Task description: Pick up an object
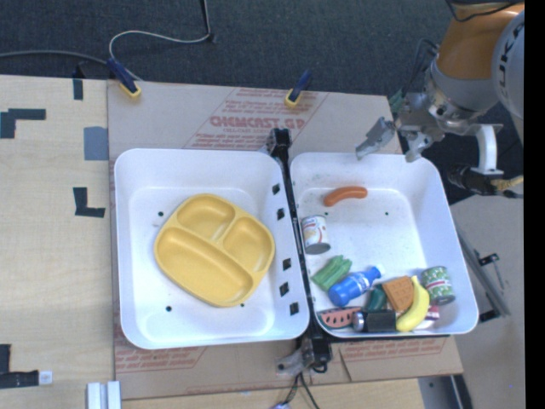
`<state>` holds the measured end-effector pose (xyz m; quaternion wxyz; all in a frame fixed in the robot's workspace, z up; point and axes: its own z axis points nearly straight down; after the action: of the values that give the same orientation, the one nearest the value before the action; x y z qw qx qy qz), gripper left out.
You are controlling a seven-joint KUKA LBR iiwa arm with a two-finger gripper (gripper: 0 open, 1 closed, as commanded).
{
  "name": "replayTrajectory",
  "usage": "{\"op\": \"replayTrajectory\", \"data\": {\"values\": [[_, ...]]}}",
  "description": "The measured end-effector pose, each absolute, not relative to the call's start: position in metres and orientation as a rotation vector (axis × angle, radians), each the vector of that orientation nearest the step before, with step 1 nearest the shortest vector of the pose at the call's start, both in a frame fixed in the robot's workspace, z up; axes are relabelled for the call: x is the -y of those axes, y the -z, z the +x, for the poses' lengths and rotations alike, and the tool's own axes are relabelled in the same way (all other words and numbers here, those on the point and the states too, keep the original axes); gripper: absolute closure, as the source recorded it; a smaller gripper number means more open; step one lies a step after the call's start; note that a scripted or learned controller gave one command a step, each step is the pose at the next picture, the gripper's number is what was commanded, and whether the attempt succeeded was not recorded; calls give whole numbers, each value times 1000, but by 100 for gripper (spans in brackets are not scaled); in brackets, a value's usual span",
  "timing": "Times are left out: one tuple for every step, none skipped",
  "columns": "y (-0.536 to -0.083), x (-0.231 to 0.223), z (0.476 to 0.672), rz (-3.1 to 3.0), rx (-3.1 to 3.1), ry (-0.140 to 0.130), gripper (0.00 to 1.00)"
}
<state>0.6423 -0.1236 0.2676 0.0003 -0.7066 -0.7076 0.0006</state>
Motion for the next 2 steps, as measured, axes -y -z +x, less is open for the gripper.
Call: {"op": "replayTrajectory", "data": {"values": [[-148,127,639,-2219,2220,-4,0],[-85,125,650,-2220,2225,-1,0]]}}
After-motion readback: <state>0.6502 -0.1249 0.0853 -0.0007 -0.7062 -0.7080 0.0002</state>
